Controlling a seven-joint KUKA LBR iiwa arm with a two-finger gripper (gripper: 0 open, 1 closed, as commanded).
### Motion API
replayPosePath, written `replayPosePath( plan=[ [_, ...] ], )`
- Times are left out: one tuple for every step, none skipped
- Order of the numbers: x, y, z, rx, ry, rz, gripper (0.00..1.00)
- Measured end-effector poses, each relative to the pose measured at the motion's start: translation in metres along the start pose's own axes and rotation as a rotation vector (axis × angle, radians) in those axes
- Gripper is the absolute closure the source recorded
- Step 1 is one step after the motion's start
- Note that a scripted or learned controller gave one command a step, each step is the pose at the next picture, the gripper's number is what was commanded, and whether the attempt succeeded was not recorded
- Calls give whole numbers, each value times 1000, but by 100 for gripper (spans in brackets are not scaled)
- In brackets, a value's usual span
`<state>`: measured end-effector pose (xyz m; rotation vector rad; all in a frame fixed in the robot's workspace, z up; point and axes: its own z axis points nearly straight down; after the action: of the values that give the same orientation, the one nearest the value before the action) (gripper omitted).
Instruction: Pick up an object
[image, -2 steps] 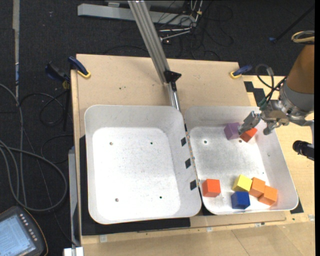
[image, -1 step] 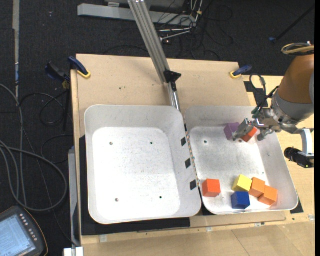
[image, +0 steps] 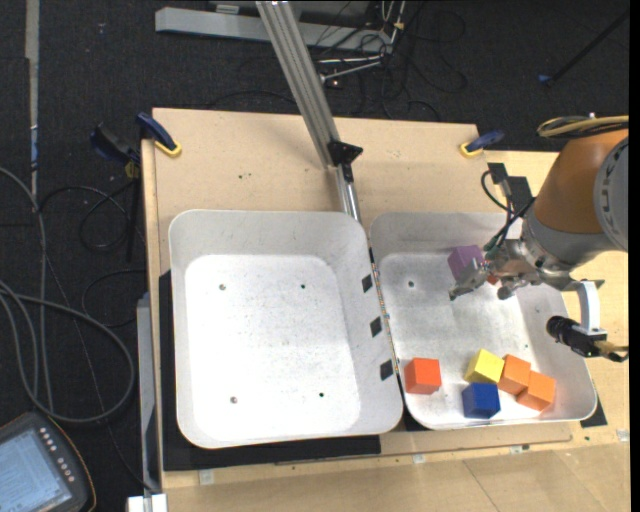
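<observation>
Tool (image: 478, 280) beside purple block (image: 463, 262), finger state unclear, coloured cubes (image: 500, 380) near, well apart

Grey arm (image: 612, 205) with a rounded orange band above the wrist. Black cables looped along the near side of the wrist, beside a small dark box. Metallic grey gripper (image: 478, 283) with slim, dark-tipped fingers. White bracket with a black knob at the lower flank.
</observation>
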<state>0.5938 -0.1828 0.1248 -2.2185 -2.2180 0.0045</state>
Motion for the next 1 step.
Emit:
replayPosePath(
  plan=[
    [-1,2,-14,-8,-3,0,100]
  ],
)
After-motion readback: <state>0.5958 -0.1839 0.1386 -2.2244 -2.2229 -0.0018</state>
